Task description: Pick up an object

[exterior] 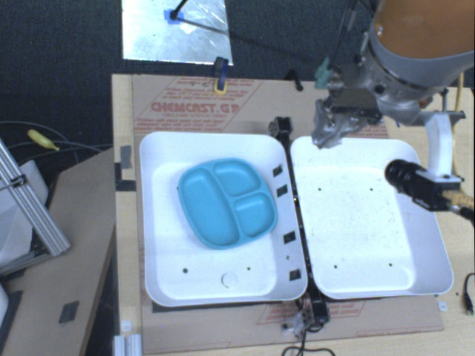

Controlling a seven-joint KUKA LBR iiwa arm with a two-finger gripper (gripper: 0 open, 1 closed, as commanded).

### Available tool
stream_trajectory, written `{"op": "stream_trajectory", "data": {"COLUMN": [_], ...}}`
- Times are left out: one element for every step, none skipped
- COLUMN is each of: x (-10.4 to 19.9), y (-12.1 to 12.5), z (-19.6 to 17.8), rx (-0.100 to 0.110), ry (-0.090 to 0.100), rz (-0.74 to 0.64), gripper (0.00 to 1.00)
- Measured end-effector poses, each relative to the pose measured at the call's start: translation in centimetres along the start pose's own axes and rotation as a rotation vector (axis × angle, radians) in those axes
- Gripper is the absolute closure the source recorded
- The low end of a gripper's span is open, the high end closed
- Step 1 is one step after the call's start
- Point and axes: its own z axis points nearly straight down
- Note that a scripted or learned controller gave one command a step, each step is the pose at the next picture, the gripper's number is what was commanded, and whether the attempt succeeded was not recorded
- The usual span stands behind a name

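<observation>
Blue divided plate (226, 202): lying flat in the left bin (167, 273), slightly toward its far side, three compartments facing up. A small round white object (229, 279) is sitting near that bin's near wall.

Right bin (371, 273): showing dark specks across its floor.

Gripper (326, 136): hanging over the far left corner of the right bin, well apart from the plate; whether it is open or closed cannot be told, and nothing is seen in its grasp. The arm (415, 28) is reaching in from the upper right.
</observation>
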Motion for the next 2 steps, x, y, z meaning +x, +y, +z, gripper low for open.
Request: {"op": "stream_trajectory", "data": {"x": [7.0, -0.2], "y": [-0.2, 0.0], "z": [4.8, 0.0], "rx": [0.012, 0.002], "ry": [-0.001, -0.001], "rz": [-0.013, 0.003], "gripper": [1.00, 1.00]}}
